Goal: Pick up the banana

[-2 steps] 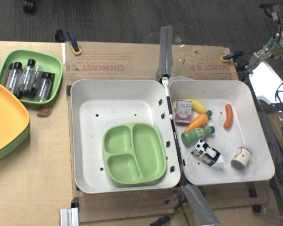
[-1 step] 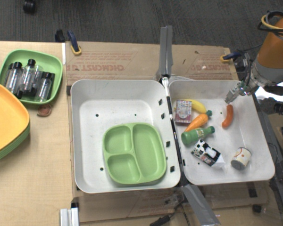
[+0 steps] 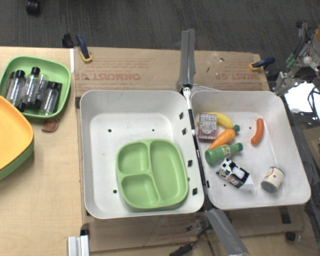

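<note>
The yellow banana lies in the right bin, near its back left corner. Its left end is tucked behind a small pink packet. An orange carrot rests just in front of it, touching or nearly touching. My gripper is at the view's upper right edge, outside the bin's back right corner and well away from the banana. Nothing shows in its grasp.
The right bin also holds a green bottle, a red sausage, a black-and-white packet and a small can. A green divided plate sits in the left bin. A green tray of bottles and orange plates stand far left.
</note>
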Robot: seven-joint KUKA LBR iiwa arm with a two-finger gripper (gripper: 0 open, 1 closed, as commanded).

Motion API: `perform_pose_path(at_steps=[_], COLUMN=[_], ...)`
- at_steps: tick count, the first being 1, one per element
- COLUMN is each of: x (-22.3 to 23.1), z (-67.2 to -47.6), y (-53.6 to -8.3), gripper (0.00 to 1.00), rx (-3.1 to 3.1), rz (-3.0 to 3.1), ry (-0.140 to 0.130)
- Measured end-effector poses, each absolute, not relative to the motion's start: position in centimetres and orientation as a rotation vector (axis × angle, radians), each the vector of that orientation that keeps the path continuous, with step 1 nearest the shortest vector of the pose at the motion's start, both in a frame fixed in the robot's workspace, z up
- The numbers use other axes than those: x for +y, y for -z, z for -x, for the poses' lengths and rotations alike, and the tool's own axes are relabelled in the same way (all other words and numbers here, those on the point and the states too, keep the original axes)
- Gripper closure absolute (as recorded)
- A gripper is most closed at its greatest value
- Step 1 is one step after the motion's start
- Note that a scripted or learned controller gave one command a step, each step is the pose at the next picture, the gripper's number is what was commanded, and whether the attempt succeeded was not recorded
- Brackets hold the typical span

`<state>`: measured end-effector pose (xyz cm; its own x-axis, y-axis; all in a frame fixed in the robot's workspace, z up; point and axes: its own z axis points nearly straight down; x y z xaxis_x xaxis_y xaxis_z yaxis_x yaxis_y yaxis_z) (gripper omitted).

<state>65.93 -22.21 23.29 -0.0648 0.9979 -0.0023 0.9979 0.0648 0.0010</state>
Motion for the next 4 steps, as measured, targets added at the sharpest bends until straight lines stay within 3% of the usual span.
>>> perform_pose_path(at_steps=[1, 3, 4], x=[-21.8, -22.2, -22.2], z=[-65.9, -66.0, -64.2], y=[-28.3, -32.8, -27.7], gripper=[1.0, 1.0, 1.0], rx=[2.307, 2.315, 2.043], rz=[-2.129, -2.12, -2.388], ry=[0.001, 0.001, 0.003])
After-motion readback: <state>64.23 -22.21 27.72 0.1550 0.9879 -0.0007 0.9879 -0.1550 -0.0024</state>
